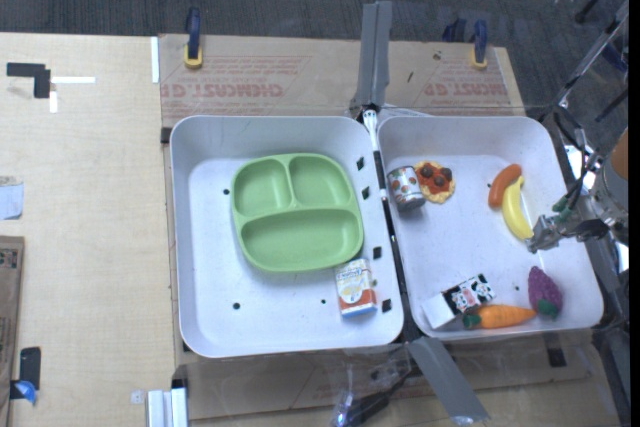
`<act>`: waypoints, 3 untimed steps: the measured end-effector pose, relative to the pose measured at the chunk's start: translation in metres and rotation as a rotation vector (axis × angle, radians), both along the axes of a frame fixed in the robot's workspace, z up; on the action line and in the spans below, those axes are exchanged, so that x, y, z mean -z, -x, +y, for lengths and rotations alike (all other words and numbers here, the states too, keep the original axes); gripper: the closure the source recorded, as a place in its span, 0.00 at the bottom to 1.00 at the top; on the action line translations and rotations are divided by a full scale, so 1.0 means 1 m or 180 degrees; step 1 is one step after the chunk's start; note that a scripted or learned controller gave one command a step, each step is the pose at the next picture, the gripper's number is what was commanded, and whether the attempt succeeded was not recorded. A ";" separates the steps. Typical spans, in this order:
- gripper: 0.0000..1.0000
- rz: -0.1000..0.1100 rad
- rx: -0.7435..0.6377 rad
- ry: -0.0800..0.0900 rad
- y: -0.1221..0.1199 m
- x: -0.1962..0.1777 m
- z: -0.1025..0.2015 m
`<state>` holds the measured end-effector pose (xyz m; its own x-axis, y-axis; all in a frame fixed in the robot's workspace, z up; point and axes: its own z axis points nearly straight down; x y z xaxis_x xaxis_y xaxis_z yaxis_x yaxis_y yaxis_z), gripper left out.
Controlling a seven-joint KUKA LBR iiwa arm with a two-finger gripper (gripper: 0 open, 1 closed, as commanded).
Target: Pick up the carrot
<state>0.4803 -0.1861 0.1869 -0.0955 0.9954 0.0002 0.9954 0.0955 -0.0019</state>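
The carrot point(500, 317) is orange with a green top pointing left. It lies flat along the front wall of the right bin point(470, 123). A black-and-white carton point(457, 301) touches its leafy end, and a purple bunch of grapes point(545, 290) sits just off its tip. My gripper point(547, 234) hangs over the bin's right side, beside the lower end of a banana point(517, 213). It is well behind the carrot and a little to its right, and nothing is visibly held.
The right bin also holds an orange sausage-shaped toy point(504, 184), a small pizza piece point(436, 182) and a can point(404, 186). The left bin point(181, 215) carries a green divided plate point(297, 211) and a juice box point(355, 289). A bare patch of floor lies mid right bin.
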 end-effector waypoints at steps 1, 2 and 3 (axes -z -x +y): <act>1.00 -0.0002 0.0444 0.0005 -0.013 -0.046 -0.036; 1.00 0.0004 0.0605 0.0001 0.003 0.022 -0.028; 1.00 -0.0001 0.0754 0.0005 -0.040 -0.022 -0.018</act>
<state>0.5201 -0.2037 0.2086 0.1407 0.9901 -0.0013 0.9901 -0.1407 -0.0016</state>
